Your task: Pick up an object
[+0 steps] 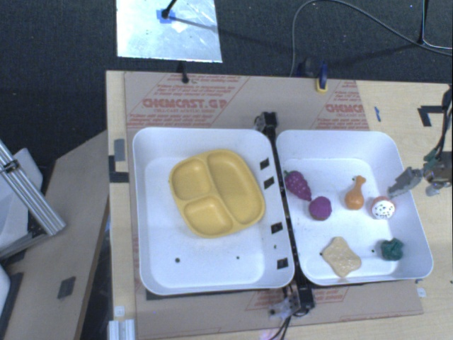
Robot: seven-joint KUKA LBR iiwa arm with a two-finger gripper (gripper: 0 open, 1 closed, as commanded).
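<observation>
A yellow divided plate (pixel 216 192) is seen lying in the left bin (pixel 159 261). In the right bin (pixel 333 151), a purple grape bunch (pixel 297 184) and a purple ball (pixel 320 207) are set near the left wall. A tan cracker-like piece (pixel 342 256) lies toward the front, an orange gourd-shaped toy (pixel 355 193) stands mid-bin, then a white speckled egg (pixel 383 208) and a dark green lump (pixel 391 248) follow. At the far right, the gripper (pixel 405 181) is reached in over the bin's right rim, just above the egg; nothing is seen held, and whether it is apart or together cannot be told.
</observation>
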